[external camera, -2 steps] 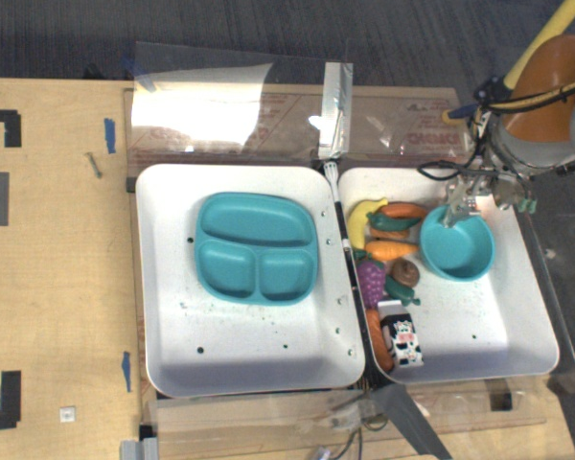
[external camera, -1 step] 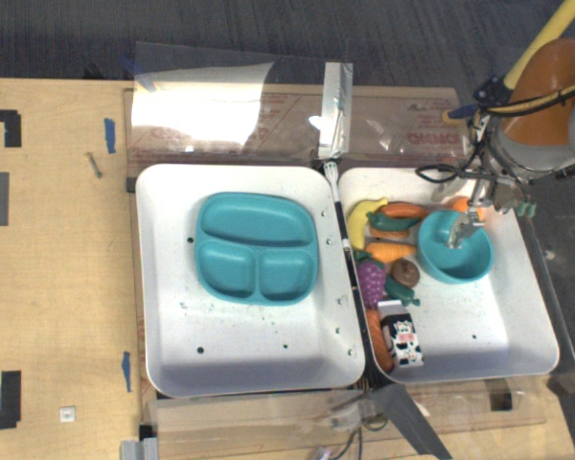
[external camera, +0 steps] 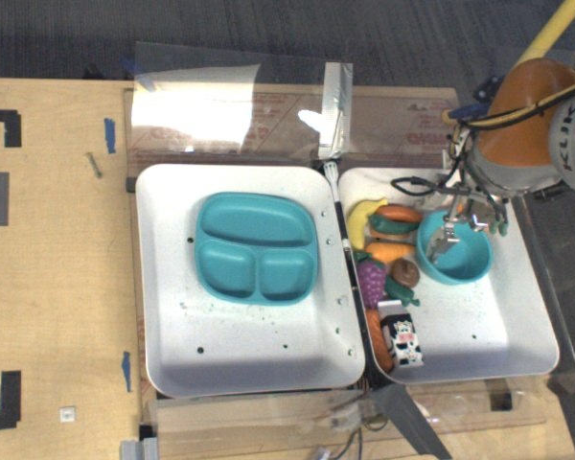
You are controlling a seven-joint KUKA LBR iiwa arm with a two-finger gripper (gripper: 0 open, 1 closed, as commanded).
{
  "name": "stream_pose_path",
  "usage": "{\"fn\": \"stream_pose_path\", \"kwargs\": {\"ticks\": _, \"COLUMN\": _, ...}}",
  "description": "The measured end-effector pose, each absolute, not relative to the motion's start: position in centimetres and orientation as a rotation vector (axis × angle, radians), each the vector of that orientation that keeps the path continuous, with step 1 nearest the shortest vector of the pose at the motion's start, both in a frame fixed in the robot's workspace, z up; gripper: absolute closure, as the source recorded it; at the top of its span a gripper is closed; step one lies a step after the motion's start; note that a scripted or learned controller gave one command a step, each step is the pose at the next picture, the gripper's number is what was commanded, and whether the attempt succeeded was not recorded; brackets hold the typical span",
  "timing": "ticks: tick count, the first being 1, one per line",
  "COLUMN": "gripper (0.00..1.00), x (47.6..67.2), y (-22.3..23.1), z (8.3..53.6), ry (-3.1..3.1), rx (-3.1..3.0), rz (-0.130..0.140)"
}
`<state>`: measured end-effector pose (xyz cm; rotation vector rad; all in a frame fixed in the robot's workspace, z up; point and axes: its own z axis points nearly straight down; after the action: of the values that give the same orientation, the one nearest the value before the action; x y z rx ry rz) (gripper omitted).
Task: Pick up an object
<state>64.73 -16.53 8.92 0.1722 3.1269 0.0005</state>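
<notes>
The teal bowl (external camera: pixel 457 253) sits in the right bin (external camera: pixel 517 338), toward its upper half, and the gripper (external camera: pixel 452 232) hangs right over it, fingers reaching down into the bowl's hollow; whether it is spread or pressed together I cannot tell, and nothing shows between its tips.

Just left of the bowl, along the bin's left wall, toy food lies in a crowded line: a banana (external camera: pixel 362 218), two carrots (external camera: pixel 396 215) at the top, a brown round piece (external camera: pixel 404 274), purple grapes (external camera: pixel 371 281), a small black-and-white carton (external camera: pixel 402 338) and one more orange piece (external camera: pixel 378 338) beside it.

The left bin (external camera: pixel 172 333) holds one teal tray (external camera: pixel 257 247) with three compartments. Two white bins in all, side by side and touching, on a pale wooden bench (external camera: pixel 48 286), with dark floor beyond.
</notes>
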Motion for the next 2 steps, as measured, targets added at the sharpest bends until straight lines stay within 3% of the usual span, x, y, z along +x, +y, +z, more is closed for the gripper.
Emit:
{"fn": "stream_pose_path", "kwargs": {"ticks": 1, "gripper": 0.0, "x": 64.9, "y": -15.4, "z": 9.0, "ry": 3.123, "rx": 0.223, "rz": -0.001}}
{"fn": "stream_pose_path", "kwargs": {"ticks": 2, "gripper": 0.0, "x": 62.9, "y": -12.7, "z": 9.1, "ry": 3.115, "rx": 0.293, "rz": -0.002}}
